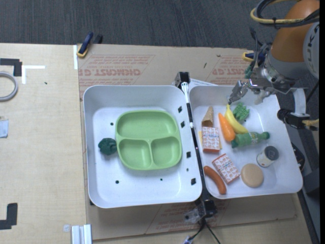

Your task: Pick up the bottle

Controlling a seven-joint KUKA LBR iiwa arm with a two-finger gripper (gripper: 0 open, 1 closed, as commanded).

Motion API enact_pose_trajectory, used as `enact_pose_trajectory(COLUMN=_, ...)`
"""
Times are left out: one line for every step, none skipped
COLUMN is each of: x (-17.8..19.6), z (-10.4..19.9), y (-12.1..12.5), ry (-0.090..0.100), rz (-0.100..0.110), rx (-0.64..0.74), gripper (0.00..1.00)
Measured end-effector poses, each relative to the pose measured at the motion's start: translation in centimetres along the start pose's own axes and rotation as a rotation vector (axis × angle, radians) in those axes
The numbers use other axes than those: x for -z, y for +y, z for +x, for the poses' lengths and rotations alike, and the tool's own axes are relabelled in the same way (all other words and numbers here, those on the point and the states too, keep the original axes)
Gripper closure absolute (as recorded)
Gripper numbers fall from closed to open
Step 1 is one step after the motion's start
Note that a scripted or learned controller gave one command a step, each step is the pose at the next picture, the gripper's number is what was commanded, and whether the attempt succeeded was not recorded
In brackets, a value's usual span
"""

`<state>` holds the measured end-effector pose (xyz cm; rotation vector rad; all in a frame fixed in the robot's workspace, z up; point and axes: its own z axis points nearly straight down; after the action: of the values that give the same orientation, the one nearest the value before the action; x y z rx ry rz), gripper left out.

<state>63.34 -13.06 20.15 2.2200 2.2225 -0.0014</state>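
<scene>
Green plastic bottle [249, 139] with a white label is lying on its side in the right shallow white bin [284, 187], cap pointing away from the divider between the bins. Taking that bottle as the reference point: an orange carrot [226, 127] and a yellow banana [234, 121] are lying just beside its base end, a small round dark-lidded can [267, 155] is sitting near its cap end, and a tan round bun [252, 175] is resting below it. The grey two-finger gripper [237, 93] is hanging over the bin's upper rim, well apart from the bottle, jaws standing slightly parted and gripping nothing.
</scene>
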Motion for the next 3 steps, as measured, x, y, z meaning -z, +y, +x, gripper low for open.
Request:
enact_pose_trajectory(x=1.0, z=0.0, y=0.0, ry=-0.001, rz=-0.001, rx=0.002, gripper=1.0)
enact_pose_trajectory(x=-1.0, z=8.9, y=-6.0, ry=0.0, rz=0.001, rx=-0.1, gripper=1.0)
enact_pose_trajectory(x=8.3, z=7.1, y=-12.1, ry=0.0, rz=0.001, rx=-0.09, gripper=1.0)
